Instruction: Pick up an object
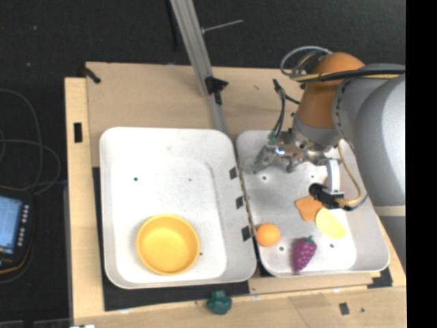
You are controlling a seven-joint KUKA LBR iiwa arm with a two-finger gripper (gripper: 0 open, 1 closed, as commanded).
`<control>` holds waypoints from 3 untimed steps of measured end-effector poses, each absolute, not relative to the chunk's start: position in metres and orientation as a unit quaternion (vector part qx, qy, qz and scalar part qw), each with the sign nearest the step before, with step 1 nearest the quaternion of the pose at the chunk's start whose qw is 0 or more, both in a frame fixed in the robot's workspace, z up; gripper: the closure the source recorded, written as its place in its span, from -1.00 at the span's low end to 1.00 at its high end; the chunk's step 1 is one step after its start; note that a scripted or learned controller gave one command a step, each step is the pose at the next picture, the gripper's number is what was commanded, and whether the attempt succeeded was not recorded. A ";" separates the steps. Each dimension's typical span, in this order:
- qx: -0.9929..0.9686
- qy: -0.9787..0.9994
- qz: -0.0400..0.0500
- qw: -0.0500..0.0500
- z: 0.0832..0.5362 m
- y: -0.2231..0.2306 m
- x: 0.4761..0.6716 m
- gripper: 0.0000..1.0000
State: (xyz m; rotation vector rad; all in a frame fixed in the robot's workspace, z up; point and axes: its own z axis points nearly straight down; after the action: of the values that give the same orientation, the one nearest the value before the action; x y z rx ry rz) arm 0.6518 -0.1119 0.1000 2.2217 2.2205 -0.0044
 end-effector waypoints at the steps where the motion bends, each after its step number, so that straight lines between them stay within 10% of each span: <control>1: 0.708 0.706 0.001 0.002 0.113 -0.113 0.653 1.00; 3: 0.706 0.708 0.002 0.003 0.223 -0.118 0.650 1.00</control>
State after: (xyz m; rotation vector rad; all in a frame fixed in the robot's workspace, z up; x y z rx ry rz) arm 0.6501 -0.1182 0.2226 2.2144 2.2189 0.0074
